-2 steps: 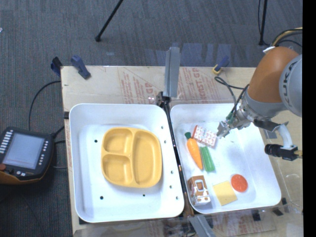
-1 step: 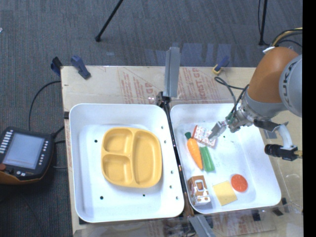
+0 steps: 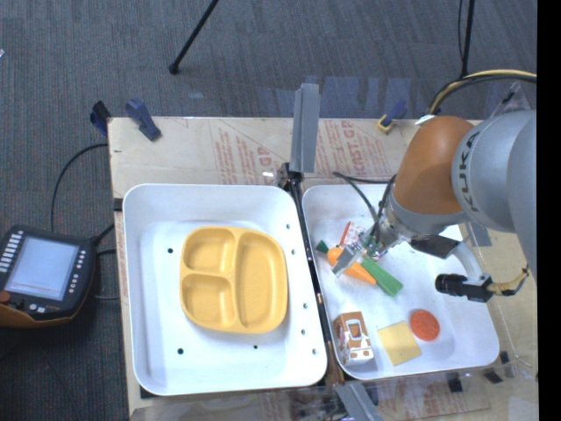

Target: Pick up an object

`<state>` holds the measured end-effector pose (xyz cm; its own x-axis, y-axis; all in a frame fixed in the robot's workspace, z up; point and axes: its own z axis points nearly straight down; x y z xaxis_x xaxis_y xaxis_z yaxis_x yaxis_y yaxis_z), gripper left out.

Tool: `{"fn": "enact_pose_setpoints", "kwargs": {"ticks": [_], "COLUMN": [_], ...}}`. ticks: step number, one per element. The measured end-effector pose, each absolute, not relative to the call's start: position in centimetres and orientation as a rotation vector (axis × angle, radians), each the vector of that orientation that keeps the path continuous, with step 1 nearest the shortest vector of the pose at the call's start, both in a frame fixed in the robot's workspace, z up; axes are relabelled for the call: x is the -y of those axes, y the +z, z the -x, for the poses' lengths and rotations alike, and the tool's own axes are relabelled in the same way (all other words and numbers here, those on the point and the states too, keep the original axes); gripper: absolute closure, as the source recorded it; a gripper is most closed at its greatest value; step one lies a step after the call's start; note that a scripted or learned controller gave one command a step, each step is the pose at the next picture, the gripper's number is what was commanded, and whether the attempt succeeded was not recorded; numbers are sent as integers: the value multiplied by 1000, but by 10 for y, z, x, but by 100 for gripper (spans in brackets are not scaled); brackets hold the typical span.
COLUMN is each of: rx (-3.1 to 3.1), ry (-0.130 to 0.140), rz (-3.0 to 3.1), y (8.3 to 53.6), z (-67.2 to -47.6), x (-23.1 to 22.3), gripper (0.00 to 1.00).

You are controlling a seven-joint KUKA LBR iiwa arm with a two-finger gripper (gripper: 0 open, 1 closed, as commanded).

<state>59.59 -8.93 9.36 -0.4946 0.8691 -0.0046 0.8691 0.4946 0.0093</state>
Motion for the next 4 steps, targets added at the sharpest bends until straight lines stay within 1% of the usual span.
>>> {"fn": "enact_pose_setpoints", "kwargs": {"ticks": [1, 2, 3, 4], "rx": [-2679, -2676, -2685, -2725], "ry": [7, 7, 8, -3], "rz": [-1628, -1625, -1615, -1576], "y": [93, 104, 223, 184], "z": [-616, -617, -633, -643], "x": [99, 99, 61, -12], "gripper": [0, 100, 100, 100]}}
